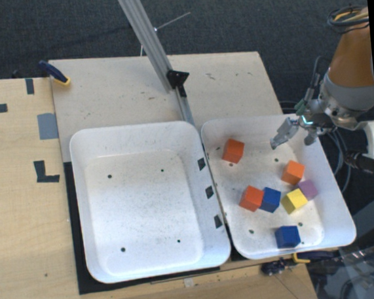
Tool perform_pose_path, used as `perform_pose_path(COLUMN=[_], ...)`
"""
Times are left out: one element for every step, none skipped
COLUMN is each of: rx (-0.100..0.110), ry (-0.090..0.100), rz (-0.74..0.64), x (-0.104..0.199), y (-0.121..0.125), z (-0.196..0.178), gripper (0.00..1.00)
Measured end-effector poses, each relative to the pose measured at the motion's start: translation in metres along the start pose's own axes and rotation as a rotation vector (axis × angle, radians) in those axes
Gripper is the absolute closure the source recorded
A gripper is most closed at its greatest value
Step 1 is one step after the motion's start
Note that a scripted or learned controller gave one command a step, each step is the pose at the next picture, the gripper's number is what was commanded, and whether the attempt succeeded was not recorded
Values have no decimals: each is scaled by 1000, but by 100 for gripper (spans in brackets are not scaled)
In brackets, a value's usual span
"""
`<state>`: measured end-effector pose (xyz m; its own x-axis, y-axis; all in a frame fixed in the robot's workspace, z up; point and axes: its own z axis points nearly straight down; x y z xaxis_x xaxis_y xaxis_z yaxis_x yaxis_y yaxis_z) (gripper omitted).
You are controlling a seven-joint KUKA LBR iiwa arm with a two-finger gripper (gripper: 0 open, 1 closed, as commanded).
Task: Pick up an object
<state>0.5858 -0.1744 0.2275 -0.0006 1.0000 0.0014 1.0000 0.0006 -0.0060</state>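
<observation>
Seven small blocks lie in the bin under the gripper (293,133). An orange block (233,151) sits to its left. Just below it lies another orange block (294,171), with a purple block (308,189) and yellow block (295,200) touching. Farther down-left, a red-orange block (251,198) touches a blue block (270,199); a second blue block (287,236) lies farthest.

Even, soft light falls from above and leaves both white bins (140,140) bright without harsh glare. The cubes (271,198) throw only faint, short shadows. Focus is slightly soft overall, with mild grain. The dark floor (239,9) beyond the bench (20,194) stays dim.
</observation>
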Motion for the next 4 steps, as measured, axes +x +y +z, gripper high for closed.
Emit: perform_pose_path(rx=[-5, 0, 1, -4], ry=[-1, -1, -1, -1], rz=[-2, -1, 0, -1], x=[0, 6, 3, 4], y=[1, 4, -5, -4], z=[-3, 43, 91, 114], gripper=[0, 0, 0, 0])
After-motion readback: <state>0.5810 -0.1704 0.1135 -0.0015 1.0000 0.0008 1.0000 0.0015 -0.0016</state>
